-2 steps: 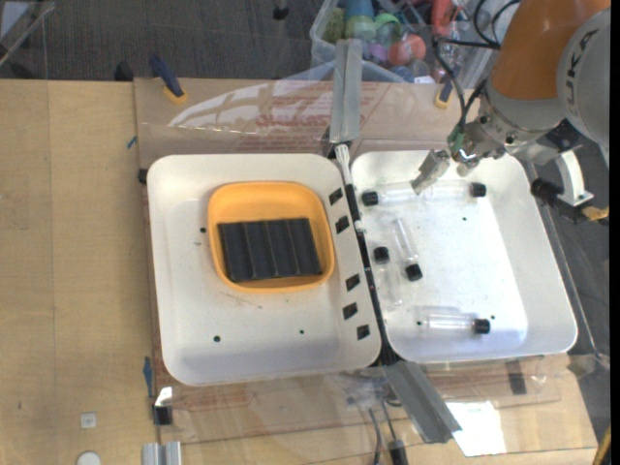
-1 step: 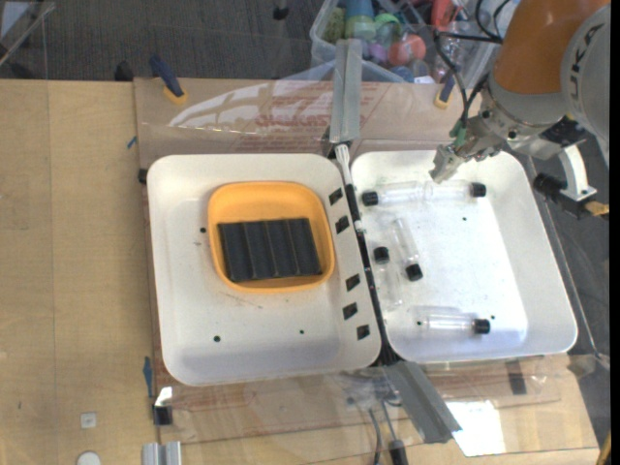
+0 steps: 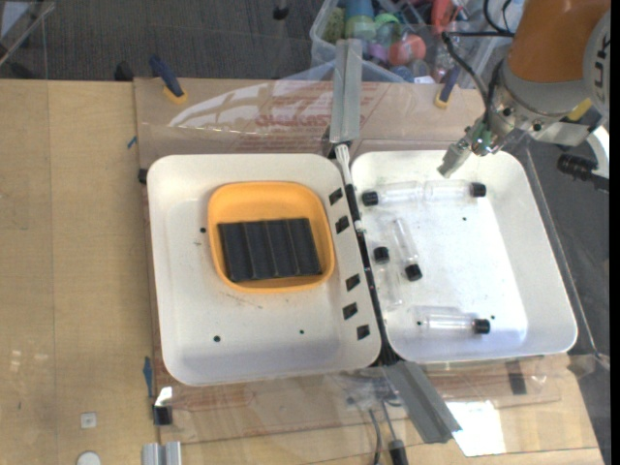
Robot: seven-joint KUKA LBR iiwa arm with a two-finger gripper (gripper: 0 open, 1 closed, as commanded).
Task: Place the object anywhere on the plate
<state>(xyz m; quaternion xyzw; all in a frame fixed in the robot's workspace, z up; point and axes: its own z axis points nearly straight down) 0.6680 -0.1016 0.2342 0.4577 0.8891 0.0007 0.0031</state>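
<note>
I judge the pick not yet made: my gripper (image 3: 455,160) hovers upper right over a clear tube (image 3: 422,193); finger state untellable. Next: descend, grasp, carry to the orange plate (image 3: 271,199).

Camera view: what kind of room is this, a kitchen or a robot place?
Probably a robot lab, not a kitchen. A robot arm reaches over two white bins on a bench, one holding clear tubes, and a tub of spare toys sits behind.

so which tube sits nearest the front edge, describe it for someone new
Go to the right bin, the one without the yellow plate. Near its front edge lies a clear tube with a black cap at its right end, almost level, apart from the other tubes.
</note>
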